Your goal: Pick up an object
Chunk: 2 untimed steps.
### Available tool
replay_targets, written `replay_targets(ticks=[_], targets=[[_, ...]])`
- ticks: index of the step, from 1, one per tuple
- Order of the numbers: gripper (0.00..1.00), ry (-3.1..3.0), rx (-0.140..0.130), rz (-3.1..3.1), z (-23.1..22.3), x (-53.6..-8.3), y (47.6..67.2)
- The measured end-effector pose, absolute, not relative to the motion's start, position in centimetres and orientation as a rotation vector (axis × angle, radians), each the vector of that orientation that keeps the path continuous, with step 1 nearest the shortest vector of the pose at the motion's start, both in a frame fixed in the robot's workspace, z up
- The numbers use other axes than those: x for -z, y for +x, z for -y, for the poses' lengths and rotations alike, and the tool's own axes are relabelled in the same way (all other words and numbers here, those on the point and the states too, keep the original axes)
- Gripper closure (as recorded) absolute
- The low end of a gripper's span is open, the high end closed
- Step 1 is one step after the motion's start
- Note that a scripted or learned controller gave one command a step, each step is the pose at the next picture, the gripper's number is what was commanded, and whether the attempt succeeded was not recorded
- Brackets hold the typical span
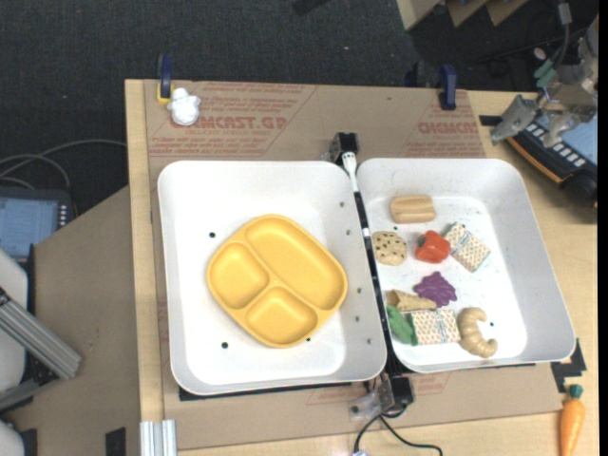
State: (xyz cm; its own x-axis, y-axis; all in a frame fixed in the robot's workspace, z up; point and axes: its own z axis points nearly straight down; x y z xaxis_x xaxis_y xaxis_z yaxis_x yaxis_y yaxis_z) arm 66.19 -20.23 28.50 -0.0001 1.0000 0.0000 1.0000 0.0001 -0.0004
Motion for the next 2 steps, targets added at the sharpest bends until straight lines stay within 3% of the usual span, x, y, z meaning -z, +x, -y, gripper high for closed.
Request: replay_targets(ticks=[2], targets=[[0.0,-2.212,-0.007,2.217,17.1,-7.8,62.9]])
